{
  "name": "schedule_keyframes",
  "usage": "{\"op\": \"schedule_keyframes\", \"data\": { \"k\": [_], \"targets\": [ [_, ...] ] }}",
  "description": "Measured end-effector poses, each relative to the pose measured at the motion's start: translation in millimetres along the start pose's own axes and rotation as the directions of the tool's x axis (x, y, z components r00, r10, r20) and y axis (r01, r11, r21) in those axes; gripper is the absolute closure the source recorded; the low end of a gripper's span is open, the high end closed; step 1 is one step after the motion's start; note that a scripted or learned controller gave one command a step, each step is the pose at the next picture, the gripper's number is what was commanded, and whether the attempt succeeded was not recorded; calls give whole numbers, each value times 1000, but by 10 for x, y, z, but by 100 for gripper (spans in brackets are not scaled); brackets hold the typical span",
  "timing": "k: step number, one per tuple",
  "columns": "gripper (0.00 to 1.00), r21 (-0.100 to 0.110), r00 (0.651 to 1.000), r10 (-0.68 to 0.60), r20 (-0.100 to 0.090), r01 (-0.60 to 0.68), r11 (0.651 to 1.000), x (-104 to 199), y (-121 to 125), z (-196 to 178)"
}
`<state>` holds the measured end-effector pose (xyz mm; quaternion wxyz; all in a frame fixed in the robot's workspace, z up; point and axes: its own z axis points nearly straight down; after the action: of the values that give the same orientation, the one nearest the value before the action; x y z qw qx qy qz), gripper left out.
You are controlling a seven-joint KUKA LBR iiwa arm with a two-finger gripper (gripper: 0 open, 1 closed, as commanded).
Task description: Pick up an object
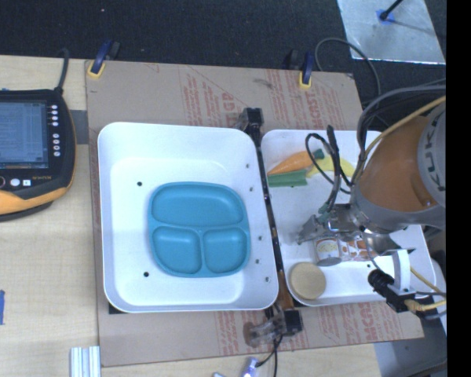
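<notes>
Leftmost, a handheld control tablet lies on the desk, well apart from the bins. Next comes the left bin, holding a blue divided plate near its middle. Beyond the shared rim sits the right bin, where the likely targets are: an orange carrot-shaped toy touching a green piece near the far wall, and a round tan disc at the near wall. Between them, the arm's pincer is low over the bin floor, just beside what looks like a small can.

To do this step well, I judge the arm should centre squarely over one object, come down straight, and close fully before lifting; the can and the disc sit close together, so a skewed approach could nudge one into the other.

Whether the pincer is spread, closed or gripping anything I cannot tell: the wrist and cables cover it. The can is partly hidden, and the arm's bulk masks the bin's right side.
</notes>
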<state>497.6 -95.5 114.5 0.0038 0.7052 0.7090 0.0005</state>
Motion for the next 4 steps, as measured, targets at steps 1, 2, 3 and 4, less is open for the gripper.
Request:
{"op": "schedule_keyframes", "data": {
  "k": [1,2,3,4],
  "targets": [
    [0,9,1000,-2,-3,2,1000,-109,304,222],
    [0,8,1000,1,-5,-1,1000,-393,997,232],
    [0,11,1000,0,-4,0,1000,-460,331,236],
    [0,7,1000,1,-5,-1,1000,-883,1055,233]
  ]
}}
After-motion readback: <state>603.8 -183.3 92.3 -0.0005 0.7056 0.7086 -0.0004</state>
